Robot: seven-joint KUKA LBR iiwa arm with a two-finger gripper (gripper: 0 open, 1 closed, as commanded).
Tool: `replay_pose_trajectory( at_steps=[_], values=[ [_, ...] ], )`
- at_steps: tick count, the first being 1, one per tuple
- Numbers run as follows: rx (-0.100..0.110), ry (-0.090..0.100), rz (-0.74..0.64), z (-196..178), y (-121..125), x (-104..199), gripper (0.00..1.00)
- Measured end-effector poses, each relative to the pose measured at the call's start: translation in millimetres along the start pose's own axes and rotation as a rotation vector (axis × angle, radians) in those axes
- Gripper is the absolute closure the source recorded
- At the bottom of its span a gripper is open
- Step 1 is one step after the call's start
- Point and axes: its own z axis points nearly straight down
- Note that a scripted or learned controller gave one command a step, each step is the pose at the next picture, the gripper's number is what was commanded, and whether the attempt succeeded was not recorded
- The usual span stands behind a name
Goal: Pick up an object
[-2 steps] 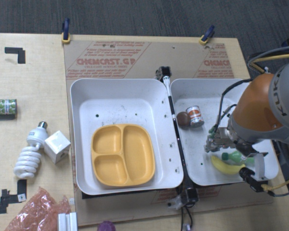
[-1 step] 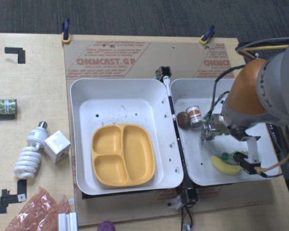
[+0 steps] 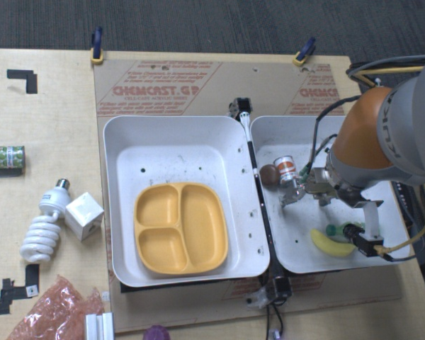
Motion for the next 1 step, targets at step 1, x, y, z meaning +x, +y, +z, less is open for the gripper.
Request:
replay_pose_trajectory(
  at_steps=[1],
  values=[
    [-0.002, -0.001, 0.0, -9.9, 0.8, -0.6, 1.0]
  ],
)
